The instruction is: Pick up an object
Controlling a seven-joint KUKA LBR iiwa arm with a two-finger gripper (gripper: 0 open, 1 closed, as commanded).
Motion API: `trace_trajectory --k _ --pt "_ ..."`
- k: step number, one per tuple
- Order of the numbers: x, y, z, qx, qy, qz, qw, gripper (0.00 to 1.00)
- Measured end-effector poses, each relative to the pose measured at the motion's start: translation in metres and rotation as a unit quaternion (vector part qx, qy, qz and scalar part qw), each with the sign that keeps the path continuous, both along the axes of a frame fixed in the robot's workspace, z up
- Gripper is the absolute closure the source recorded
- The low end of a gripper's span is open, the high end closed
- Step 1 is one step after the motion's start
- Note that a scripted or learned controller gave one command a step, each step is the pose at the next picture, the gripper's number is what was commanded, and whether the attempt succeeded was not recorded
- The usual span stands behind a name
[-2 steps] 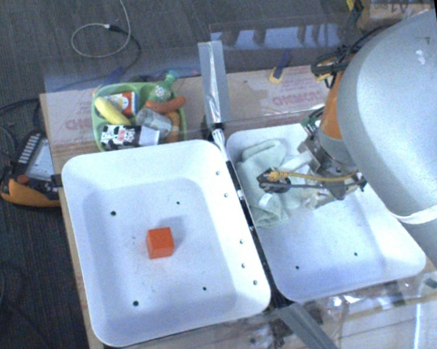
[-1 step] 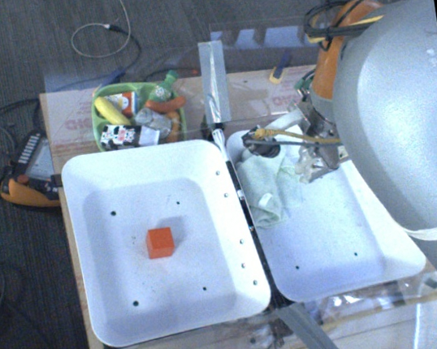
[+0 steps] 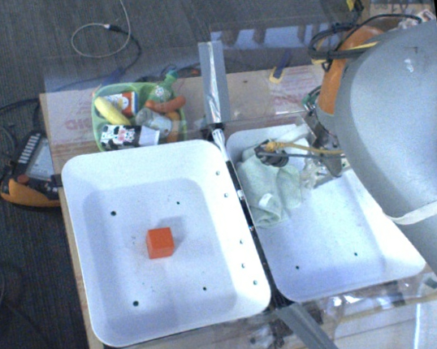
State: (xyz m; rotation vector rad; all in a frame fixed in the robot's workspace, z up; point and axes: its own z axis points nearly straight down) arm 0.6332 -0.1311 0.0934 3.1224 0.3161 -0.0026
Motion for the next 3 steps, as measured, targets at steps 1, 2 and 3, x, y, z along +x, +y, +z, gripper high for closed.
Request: trace_trajectory --k 1,2,3 --pt "0.006 0.034 0.011 -0.0001 0.002 0.019 0.9998 1.0" --pt "0.033 0.03 -0.001 0.0013 -0.006 0.006 1.0 1.0" --pt "0.025 0.093 0.088 0.0027 0.002 0.02 0.9998 1.0"
